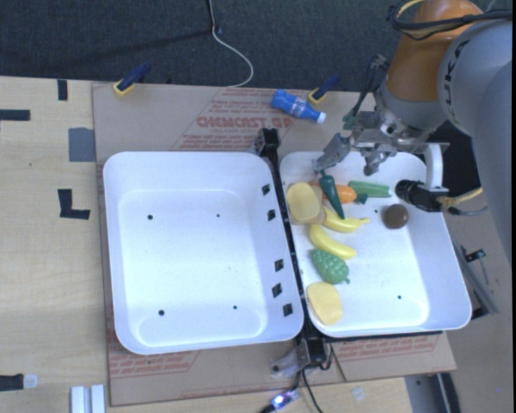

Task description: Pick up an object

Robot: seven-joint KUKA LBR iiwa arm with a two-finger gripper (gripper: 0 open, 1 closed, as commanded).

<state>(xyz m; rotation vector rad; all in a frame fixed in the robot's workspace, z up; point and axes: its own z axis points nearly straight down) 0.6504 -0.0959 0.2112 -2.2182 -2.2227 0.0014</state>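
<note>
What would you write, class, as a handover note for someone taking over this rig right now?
Gripper: hovers over the far end of the right white bin, near the toys; nothing visibly between its fingers.
Things: all in the right bin, along its left side: pale yellow round toy, dark green pepper-like toy, orange carrot toy, two yellow banana toys, bumpy green toy, yellow lemon-like toy, brown round toy.
Left white bin: bare floor.
Done: nothing lifted.
Left: grasp and raise one object.

Smooth plastic on matt board

We see two shallow white plastic bins (125, 256) with a soft sheen, glossy yellow plastic toy bananas (333, 242), a knobbly green plastic fruit (331, 268), and the matt brown cardboard sheet (215, 123) beneath.
</note>
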